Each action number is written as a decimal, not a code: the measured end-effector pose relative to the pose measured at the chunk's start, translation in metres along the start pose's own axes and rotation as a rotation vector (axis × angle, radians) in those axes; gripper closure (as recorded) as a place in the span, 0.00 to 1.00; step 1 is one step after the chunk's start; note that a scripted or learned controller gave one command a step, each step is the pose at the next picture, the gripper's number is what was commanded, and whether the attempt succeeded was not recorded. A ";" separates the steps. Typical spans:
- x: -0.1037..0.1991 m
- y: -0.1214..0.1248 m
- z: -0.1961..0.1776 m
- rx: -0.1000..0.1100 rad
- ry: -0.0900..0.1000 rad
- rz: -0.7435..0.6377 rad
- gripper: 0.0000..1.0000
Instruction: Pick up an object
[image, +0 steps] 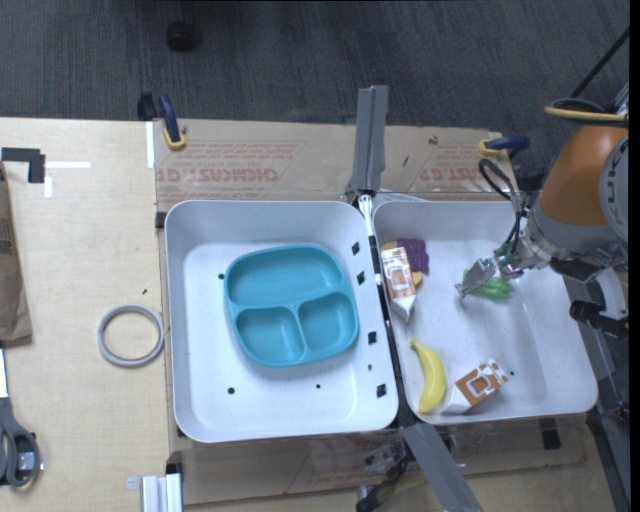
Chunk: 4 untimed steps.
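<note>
My gripper (478, 278) hangs over the right bin (560, 400), in its upper right part, with the orange-banded arm (585, 180) reaching in from the right. A small green object (497, 290) lies right at the gripper's tip, partly covered by it. I cannot tell whether the two touch. A yellow banana (430, 375) lies near the bin's front left. Beside it on the right is a small orange and white carton (480, 384). A snack packet (398, 278) and a purple item (416, 255) rest against the bin's left wall.
The left bin (200, 300) holds a blue divided plate (292, 305). A grey ring (131, 334) lies on the bench to the left. Scissors (18, 450) sit at the bench's front left corner. A grey post (371, 140) rises behind the bins' shared wall.
</note>
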<state>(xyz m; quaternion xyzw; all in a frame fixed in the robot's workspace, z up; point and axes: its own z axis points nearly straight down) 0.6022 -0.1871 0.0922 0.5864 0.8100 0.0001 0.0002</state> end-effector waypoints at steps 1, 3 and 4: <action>0.015 -0.004 0.000 -0.001 -0.001 -0.616 0.00; 0.008 0.057 -0.001 -0.002 -0.003 -0.448 1.00; 0.028 0.057 -0.038 -0.003 -0.004 -0.638 1.00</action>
